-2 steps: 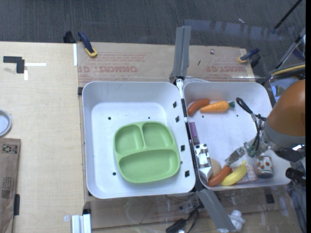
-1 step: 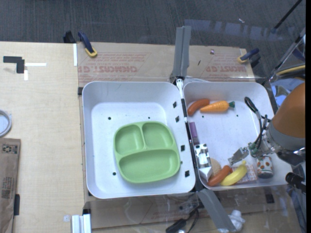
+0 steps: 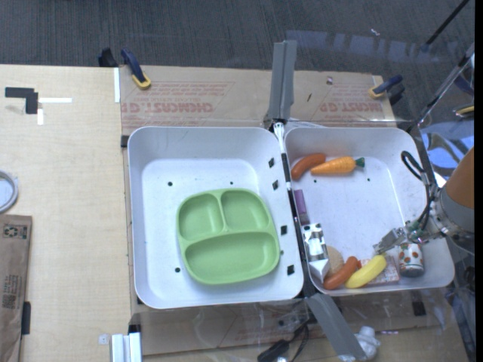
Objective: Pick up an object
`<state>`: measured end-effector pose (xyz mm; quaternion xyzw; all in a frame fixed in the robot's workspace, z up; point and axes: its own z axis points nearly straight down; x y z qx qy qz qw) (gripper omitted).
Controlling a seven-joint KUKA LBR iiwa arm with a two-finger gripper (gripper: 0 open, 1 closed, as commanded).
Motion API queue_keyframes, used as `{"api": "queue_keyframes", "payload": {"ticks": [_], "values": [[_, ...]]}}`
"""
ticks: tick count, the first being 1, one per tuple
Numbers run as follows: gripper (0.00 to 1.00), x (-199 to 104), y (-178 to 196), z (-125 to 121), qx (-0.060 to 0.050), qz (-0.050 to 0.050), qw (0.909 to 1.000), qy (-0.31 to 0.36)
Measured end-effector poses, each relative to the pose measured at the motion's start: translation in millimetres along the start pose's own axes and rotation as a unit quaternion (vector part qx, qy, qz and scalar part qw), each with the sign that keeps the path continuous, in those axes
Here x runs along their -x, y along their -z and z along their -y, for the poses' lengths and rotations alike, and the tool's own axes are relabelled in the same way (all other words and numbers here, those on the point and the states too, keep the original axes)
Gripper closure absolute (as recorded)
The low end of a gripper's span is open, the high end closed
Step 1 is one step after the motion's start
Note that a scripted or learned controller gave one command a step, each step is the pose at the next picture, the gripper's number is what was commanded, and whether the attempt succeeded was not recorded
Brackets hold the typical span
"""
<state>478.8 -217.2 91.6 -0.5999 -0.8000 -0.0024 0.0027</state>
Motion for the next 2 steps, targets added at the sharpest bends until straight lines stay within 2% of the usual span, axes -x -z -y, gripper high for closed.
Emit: {"api": "queue_keyframes", "payload": {"ticks": [1,2], "values": [[0.0,6.2,122.6,-6.8,0.0,0.005,1.0,0.008],[0.0,3.1,41.4,3.3,-0.002,0.003,0.9995,0.031]]}}
